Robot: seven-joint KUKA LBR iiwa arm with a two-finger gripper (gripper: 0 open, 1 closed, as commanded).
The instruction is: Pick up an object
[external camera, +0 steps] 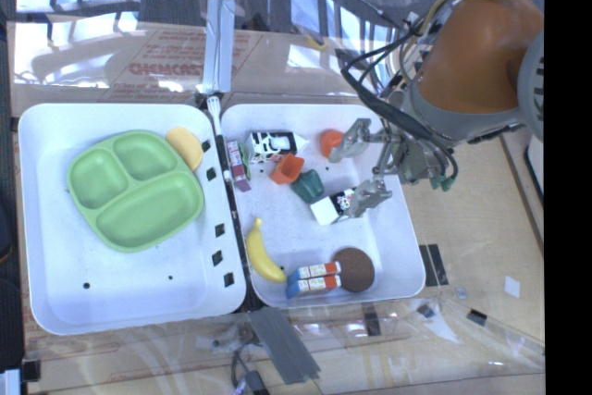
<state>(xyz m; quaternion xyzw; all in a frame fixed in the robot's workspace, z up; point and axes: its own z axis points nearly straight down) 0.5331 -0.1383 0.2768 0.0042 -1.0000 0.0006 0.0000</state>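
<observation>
My gripper (361, 167) hangs over the right side of the right bin (388, 277), open, with nothing between its fingers. One finger (351, 140) reaches toward an orange ball (330, 141); the other finger (370, 196) ends beside a small black-and-white object (343, 202) and a white block (325, 212). Just left of these lie a dark green piece (308, 185), an orange-red piece (288, 168) and a black-and-white cow-patterned box (272, 144). A banana (262, 254), a brown ball (353, 267) and a red, white and blue pack (313, 278) rest near the bin's front.
The left bin (55, 291) holds a green divided plate (139, 188) with a yellow lemon-shaped piece (186, 146) at its rim. A purple item (238, 164) lies by the divider between the bins. Cables run from the arm's wrist (462, 60) above the right bin.
</observation>
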